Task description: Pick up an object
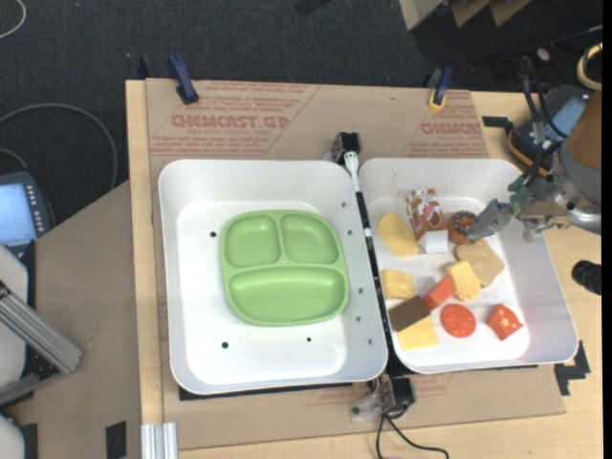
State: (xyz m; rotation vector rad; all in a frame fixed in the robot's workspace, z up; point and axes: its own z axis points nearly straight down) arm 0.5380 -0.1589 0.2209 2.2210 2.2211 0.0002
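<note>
The right white bin (545,285) holds several toy foods: a yellow lemon-like piece (397,235), a brown and white wrapped item (423,208), a dark donut (463,225), a bread slice (482,262), a yellow cheese block (466,280), a red tomato (458,320) and a red strawberry (505,321). My gripper (491,220) reaches in from the right and hangs over the bin's upper right part, just right of the donut and above the bread slice. Nothing is visibly held in it.
The left white bin (191,256) carries a green divided plate (284,266). More pieces lie in the right bin: a white cube (435,242), an orange piece (439,292), a brown bar (409,312) and a yellow wedge (418,334). Clamps stand on the board's back edge.
</note>
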